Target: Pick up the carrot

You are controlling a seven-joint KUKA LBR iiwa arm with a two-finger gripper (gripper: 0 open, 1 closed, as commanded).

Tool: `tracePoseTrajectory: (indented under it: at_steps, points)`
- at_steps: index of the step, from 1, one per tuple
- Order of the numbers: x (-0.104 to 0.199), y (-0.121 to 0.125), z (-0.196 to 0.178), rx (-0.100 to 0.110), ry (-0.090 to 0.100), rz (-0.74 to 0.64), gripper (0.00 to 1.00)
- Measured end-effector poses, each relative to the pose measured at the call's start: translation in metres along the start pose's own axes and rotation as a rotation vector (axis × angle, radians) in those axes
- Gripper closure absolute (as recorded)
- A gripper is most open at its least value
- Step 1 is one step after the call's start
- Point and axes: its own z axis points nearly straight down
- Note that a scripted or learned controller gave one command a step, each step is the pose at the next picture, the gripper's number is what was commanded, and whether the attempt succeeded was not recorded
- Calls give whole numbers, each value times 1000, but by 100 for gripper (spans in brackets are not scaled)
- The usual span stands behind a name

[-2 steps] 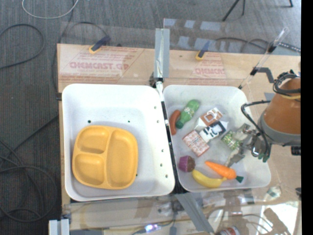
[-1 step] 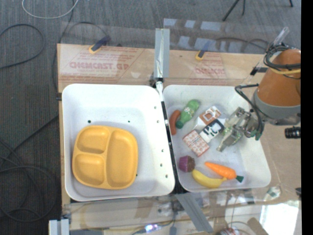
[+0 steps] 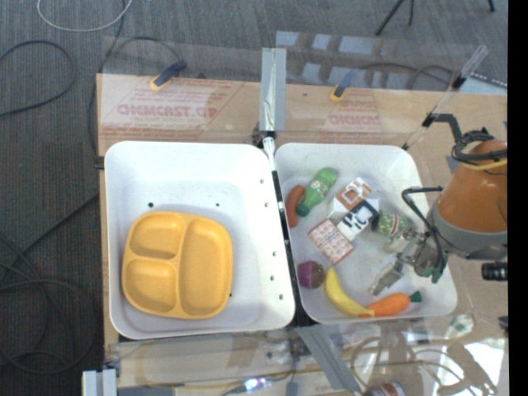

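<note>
A yellow plastic three-compartment plate (image 3: 176, 264) lies in the left shallow white bin (image 3: 124, 163). In the right shallow white bin (image 3: 412, 172) are a purple round toy (image 3: 310, 274), a green plastic bottle (image 3: 318, 190), a yellow toy banana (image 3: 341, 294) and small printed cartons (image 3: 332, 239). The orange toy carrot with a green top (image 3: 392, 304) lies against the near wall, touching the banana's tip. The metal two-finger gripper (image 3: 389, 280) hangs just above the carrot, jaws spread apart and gripping nothing.
</note>
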Motion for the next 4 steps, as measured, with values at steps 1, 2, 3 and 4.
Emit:
tracePoseTrajectory:
  at_steps: [1, 2, 3, 4]
  points:
    - [-4, -7, 0, -8, -20, -221, 0]
    - [2, -15, -60, 0, 6, -456, 0]
    - [2, -14, -127, -1, 6, -527, 0]
    - [19, 34, -1, 1, 3, -404, 0]
